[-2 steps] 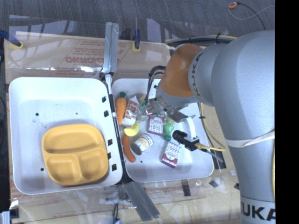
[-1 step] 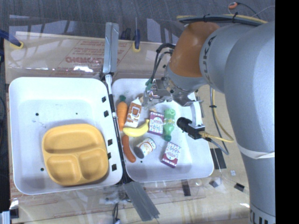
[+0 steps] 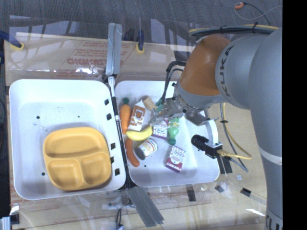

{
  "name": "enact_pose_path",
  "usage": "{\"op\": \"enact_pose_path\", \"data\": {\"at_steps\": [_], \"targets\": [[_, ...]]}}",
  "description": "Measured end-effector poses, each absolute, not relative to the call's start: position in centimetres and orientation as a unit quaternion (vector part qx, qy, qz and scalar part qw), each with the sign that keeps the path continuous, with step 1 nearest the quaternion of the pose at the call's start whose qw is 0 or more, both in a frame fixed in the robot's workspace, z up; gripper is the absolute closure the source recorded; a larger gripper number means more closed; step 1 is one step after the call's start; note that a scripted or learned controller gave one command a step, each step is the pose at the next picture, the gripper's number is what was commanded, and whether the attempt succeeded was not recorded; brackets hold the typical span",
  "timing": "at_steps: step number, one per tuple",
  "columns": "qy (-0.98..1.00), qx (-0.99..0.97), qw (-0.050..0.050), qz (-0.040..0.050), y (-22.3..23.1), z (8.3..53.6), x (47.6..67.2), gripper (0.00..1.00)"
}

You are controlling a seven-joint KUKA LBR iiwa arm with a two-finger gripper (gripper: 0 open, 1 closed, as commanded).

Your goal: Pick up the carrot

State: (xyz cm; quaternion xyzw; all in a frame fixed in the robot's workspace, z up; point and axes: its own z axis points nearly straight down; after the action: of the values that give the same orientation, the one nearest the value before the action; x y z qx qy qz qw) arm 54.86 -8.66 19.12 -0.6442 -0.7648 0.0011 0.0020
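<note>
The carrot (image 3: pixel 125 117), orange with a green top, lies along the left wall of the right bin (image 3: pixel 201 174), pointing toward the front. My gripper (image 3: pixel 161 108) hangs low over the middle of that bin, to the right of the carrot and apart from it, above a small brown-and-white box (image 3: pixel 138 115). The arm's orange band and grey body cover the bin's right rear part.
A banana (image 3: pixel 139 134), a can (image 3: pixel 147 147), a red-orange sausage-like piece (image 3: pixel 132 153), two pink cartons (image 3: pixel 176 158), (image 3: pixel 160 128) and a green item (image 3: pixel 172 131) crowd the right bin. A yellow divided tray (image 3: pixel 76 157) sits in the left bin (image 3: pixel 29 95).
</note>
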Motion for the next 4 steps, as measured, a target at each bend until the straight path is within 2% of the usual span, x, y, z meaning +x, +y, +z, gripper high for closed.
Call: {"op": "enact_pose_path", "data": {"at_steps": [1,2,3,4], "targets": [[-0.817,-0.577,-0.013,-0.0082,-10.2,11.9,49.5,1.00],[-0.908,-0.418,0.000,-0.0001,-11.3,9.2,52.6,1.00],[-0.908,-0.418,0.000,-0.0001,-11.3,9.2,52.6,0.00],[-0.923,-0.384,0.002,0.0000,-10.4,9.1,47.6,0.00]]}}
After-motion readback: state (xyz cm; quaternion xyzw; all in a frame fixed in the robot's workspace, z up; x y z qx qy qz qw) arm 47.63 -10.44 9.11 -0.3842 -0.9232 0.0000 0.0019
